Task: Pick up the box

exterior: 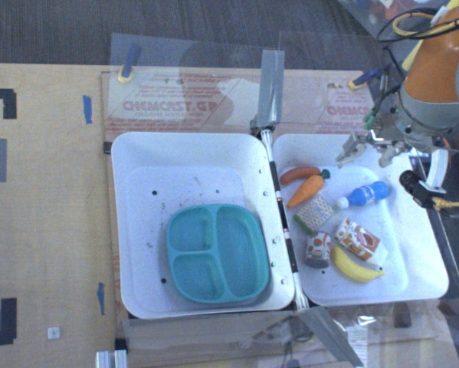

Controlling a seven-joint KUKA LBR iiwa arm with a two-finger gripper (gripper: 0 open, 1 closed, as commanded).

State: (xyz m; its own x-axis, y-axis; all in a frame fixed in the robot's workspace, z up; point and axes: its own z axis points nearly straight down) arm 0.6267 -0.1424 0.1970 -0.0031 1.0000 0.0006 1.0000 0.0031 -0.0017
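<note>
Looking down from my one overhead camera, I take the right bin as my landmark. The box, red and white with small print I cannot read, lies in its middle, touching the banana just below it. Beside it sit a small can, a grey sponge, a carrot, a sausage and a blue bottle. My gripper hangs over the bin's far rim, fingers spread and holding nothing. Crowding is the risk: I could nudge the banana or can, or catch the wrong item. The clear sheet behind the bin reads "CHEMCAST GP".
</note>
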